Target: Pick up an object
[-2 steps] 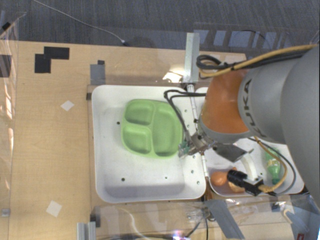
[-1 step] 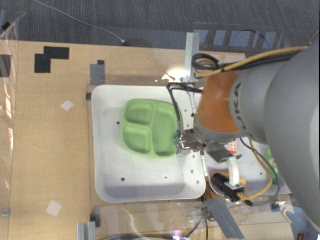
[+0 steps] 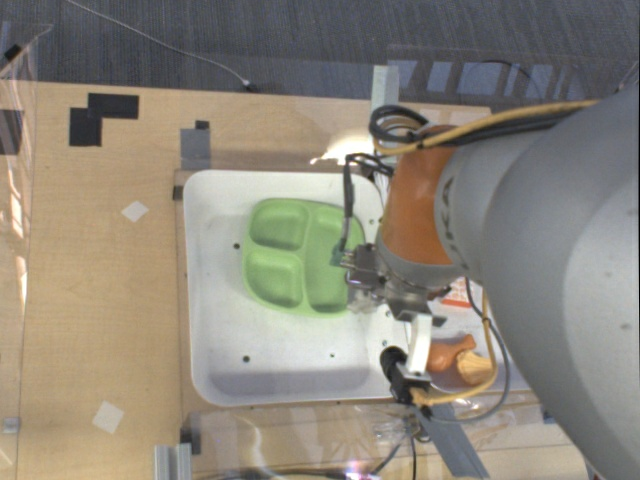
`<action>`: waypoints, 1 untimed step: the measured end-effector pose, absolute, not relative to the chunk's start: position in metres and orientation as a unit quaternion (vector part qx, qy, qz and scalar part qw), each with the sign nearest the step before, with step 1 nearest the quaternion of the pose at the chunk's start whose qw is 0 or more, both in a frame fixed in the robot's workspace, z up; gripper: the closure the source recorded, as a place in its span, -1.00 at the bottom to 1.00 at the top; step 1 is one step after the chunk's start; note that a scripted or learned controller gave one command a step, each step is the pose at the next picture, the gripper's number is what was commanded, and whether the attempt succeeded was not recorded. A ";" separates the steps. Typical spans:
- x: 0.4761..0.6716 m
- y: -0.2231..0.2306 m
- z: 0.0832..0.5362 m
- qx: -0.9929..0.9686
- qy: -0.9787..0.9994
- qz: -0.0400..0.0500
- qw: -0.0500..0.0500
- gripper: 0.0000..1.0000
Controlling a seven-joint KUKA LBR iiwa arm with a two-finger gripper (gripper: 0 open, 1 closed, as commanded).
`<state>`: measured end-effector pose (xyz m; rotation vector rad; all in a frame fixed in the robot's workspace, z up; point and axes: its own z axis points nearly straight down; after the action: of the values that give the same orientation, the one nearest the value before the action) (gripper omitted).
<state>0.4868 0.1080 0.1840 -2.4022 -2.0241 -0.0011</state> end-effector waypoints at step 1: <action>0.493 0.089 0.184 -0.855 -0.518 0.000 0.000 1.00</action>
<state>0.4935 0.0893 0.1838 -2.6870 -1.6272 0.0005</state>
